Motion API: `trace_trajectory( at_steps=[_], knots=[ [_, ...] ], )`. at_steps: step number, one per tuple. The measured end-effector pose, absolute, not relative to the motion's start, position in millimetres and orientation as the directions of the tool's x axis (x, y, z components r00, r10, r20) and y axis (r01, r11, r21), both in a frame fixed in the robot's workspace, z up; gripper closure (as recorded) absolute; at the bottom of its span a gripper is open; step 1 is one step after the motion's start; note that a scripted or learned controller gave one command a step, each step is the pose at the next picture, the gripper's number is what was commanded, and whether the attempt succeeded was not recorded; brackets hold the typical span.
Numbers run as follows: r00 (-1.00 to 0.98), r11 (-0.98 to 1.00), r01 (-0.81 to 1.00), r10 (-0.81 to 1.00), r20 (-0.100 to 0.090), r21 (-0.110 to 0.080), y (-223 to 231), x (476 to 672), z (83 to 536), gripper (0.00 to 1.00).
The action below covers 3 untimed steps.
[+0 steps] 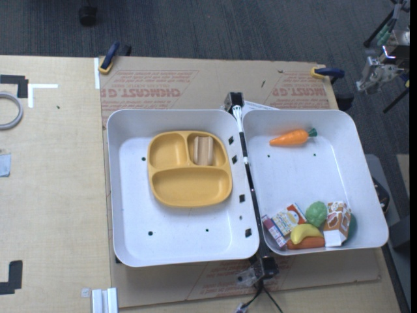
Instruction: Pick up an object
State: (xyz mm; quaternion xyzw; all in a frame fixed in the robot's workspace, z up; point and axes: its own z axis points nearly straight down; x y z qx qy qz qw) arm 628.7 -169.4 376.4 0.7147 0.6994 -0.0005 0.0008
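An orange toy carrot (291,137) with a green top lies near the far wall of the right bin (352,149). In that bin's near right corner sits a pile of toy food: a small printed box (283,223), a green piece (316,212), a yellow banana (305,233) on a red-orange piece (309,243), and a printed carton (337,218). A yellow divided plate (189,186) rests in the left bin (130,227). A tan wooden block (203,151) stands in the plate's far right compartment.
The two bins sit on a cardboard sheet (169,90) held by blue and yellow clamps (108,57). Black clips (234,100) join the bins along their shared wall. A metal fixture with cables (381,67) stands off the bench at the far right.
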Motion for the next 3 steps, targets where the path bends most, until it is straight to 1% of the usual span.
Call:
trace_trajectory(
  at_steps=[1, 3],
  knots=[
    [0.153, -0.153, 0.988, 0.988, -0.002, 0.000, -221.7, 584.1, 522.5, 1.00],
    [0.146, -0.146, 0.989, 0.989, -0.006, 0.002, -221.3, 586.3, 540.4, 1.00]
  ],
)
